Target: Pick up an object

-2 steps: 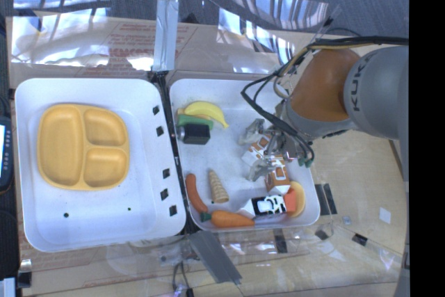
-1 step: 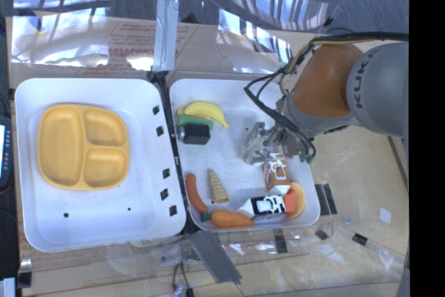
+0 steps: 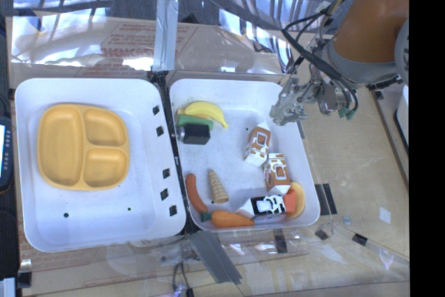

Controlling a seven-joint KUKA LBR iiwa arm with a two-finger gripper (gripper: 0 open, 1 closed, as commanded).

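Over the right-hand shallow white bin point(image 3: 297, 149), near its upper right corner, we see the grey two-finger gripper point(image 3: 286, 112) hanging from the arm with the orange band point(image 3: 372, 28). We cannot tell how its jaws stand, and nothing shows between them, so we judge that no object has been picked yet.

Candidates all lie in that right bin. A small brown-and-white carton point(image 3: 258, 145) sits just below and left of the gripper, with a second similar carton point(image 3: 277, 172) beside it. Farther left lie a yellow toy banana point(image 3: 204, 111) and a dark block point(image 3: 195, 131) touching it. Along the lower edge rest an orange toy carrot point(image 3: 229, 219), a red sausage-shaped piece point(image 3: 194, 193), a tan cone point(image 3: 217, 186) and a black-and-white box point(image 3: 268, 205).

The left bin point(image 3: 42, 226) holds a yellow divided plastic tray point(image 3: 83, 146).

To do this step well, we would aim for the nearest carton, centring over it, clear of its neighbour and the bin wall, and descending straight before closing.
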